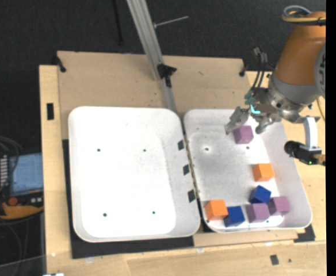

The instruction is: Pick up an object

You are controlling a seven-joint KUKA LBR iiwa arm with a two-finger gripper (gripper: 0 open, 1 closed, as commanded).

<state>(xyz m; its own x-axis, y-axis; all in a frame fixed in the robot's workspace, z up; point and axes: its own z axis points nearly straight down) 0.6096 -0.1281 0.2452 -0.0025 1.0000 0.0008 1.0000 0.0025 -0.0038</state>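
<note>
Gripper (250, 123) with fingers spread, poised over the right bin (225, 171); a purple cube (243, 134) sits just below, apparently not clasped. Other cubes cluster along the bin's near edge.

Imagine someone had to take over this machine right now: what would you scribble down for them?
End effector: over the far part of the right bin, fingers spread open on either side of a purple cube. No grip is visible, so count the cube as not held.
Other blocks, all in the right bin: an orange cube near the right wall; along the near edge an orange cube, two blue cubes and two purple cubes.
Done: nothing is lifted yet.
Left: close on a block and raise it; the purple cube looks like the likely target.
</note>
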